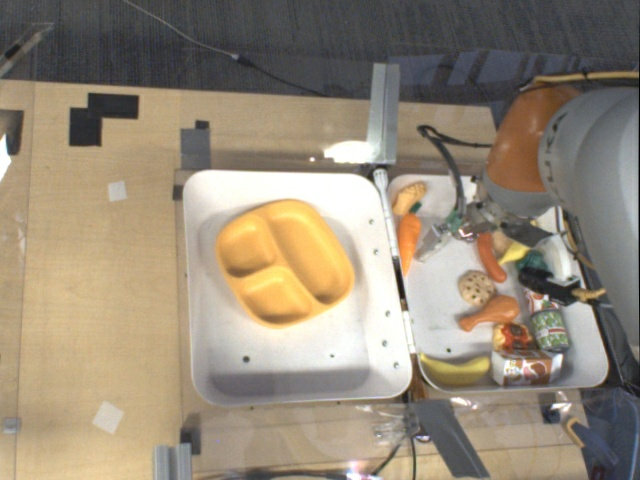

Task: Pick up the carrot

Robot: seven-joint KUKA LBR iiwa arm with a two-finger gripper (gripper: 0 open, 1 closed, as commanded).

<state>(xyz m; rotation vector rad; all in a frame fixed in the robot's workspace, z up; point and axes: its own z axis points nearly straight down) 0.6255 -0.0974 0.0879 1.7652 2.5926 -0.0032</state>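
Observation:
The carrot (410, 240) is orange and lies lengthwise against the left wall of the right bin (437, 320), near its back. My gripper (433, 243) hangs low just to the right of the carrot, close beside it. Whether it touches the carrot I cannot make out. The grey arm with its orange band (520, 153) comes in from the upper right over the bin's back corner.
Behind the carrot lies a tan pastry (408, 198). A red sausage (490, 258), a cookie (476, 287), a drumstick (488, 314), a banana (455, 369) and cans (545, 330) crowd the right bin. The left bin (300, 368) holds a yellow divided plate (285, 261).

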